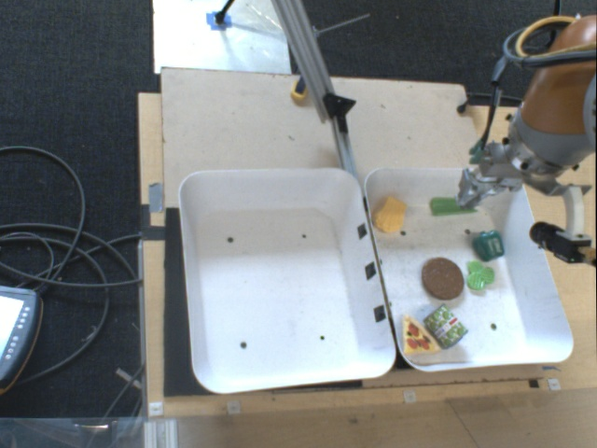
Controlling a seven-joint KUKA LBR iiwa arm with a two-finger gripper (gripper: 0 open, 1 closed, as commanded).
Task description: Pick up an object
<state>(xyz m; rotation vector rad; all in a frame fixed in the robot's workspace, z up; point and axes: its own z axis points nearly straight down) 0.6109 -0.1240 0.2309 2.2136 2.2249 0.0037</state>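
The robot's claw (pixel 469 194) hung over the upper part of the right-hand white bin (pixel 550 292), at the end of a grey arm with an orange band (pixel 562 101) that reached in from the right side of the scene. Whether the claw was released or clenched could not be told from this angle. A flat green bar-shaped object (pixel 450 207) lay directly at the claw's tip, extending from it toward the left; the two appeared to touch, but it was unclear whether the piece was gripped or merely lying on the bin floor beneath.

Left of the green bar, near the bin's upper left corner, sat a yellow-orange lump (pixel 390 216). Below the claw, toward the bin's right wall, lay a small dark teal object (pixel 487 245), and just below that a bright green piece (pixel 480 275). Beside the bright green piece, to its left, rested a brown round disc (pixel 442 278). Near the bin's front edge sat a yellow and red wedge (pixel 419 335), touching a small green and red patterned block (pixel 448 326) on its right.

The left-hand white bin (pixel 201 203) stood beside the right one, their rims touching along the middle. Both rested on a pale wooden bench (pixel 242 119). A slim metal pole (pixel 303 40) slanted across the top of the bench. Black cables (pixel 56 241) lay on dark carpet at the far left.
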